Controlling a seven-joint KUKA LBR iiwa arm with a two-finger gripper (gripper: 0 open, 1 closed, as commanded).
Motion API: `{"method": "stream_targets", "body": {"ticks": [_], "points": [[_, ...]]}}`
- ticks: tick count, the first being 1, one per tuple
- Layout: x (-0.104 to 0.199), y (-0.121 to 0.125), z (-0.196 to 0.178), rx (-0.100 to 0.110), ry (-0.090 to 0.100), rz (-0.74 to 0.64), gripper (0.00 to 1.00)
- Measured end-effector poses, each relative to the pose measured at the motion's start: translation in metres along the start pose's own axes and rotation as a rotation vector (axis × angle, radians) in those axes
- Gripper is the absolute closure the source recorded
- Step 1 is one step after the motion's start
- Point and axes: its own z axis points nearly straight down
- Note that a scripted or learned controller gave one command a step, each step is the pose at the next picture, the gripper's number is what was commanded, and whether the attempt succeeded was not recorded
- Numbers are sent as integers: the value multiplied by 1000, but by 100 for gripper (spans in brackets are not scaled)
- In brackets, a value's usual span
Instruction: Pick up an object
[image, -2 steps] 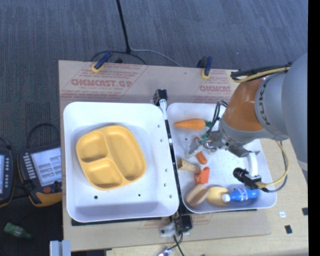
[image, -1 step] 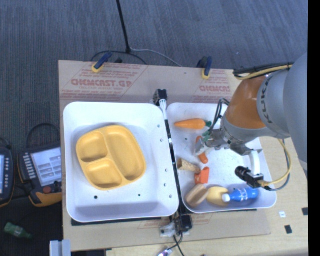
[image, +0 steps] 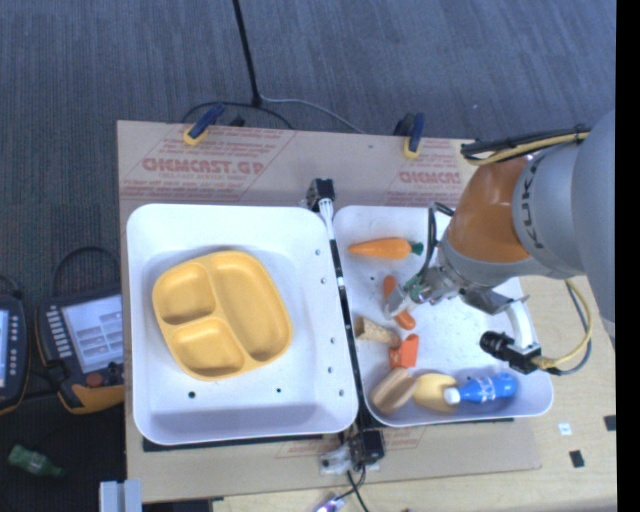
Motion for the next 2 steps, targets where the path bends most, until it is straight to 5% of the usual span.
{"method": "stream_targets", "body": {"ticks": [1,2], "points": [[1,-1,3,4,2,0,0],[2,0,-8,3,5,0,100]]}}
